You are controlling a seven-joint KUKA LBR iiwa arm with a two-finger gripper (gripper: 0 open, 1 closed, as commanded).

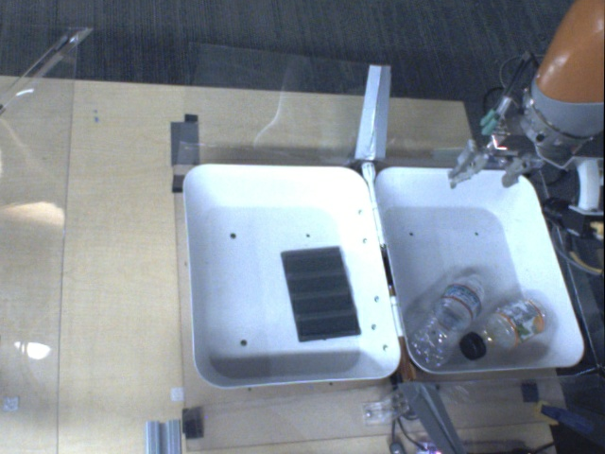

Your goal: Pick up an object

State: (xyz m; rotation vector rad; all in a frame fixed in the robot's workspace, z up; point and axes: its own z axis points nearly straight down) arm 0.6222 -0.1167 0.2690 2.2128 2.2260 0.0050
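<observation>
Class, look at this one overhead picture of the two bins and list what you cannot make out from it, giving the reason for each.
- End effector, camera view: too small and blurred to tell whether it is open or shut.
- Arm: cut off by the right and top edges.
- Clear bottles in the right bin: label print too small to read; they overlap, so which one bears the black cap is unclear.
- Dark ridged block in the left bin: its identity stays unclear.
</observation>
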